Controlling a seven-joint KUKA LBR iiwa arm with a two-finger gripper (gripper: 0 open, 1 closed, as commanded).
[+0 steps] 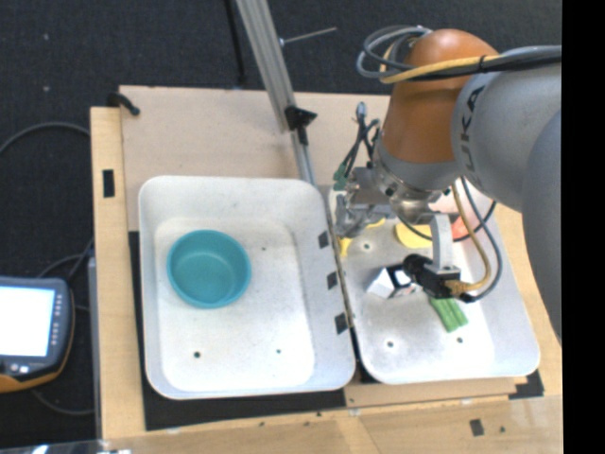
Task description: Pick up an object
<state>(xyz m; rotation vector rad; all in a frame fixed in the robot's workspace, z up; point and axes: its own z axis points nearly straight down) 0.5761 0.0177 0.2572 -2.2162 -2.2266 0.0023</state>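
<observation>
Where bins meet, gripper (364, 211) low, teal bowl (209, 269) well apart.

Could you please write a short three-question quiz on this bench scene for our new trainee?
1. True or false: the teal bowl lies in the left bin.
2. Which thing lies in the right bin? A. a green block B. a red cup C. a blue spoon
3. Fill in the blank: the gripper sits above the ____ bin, near the edge where the two bins meet.

Key: 1. true. 2. A. 3. right.
</observation>
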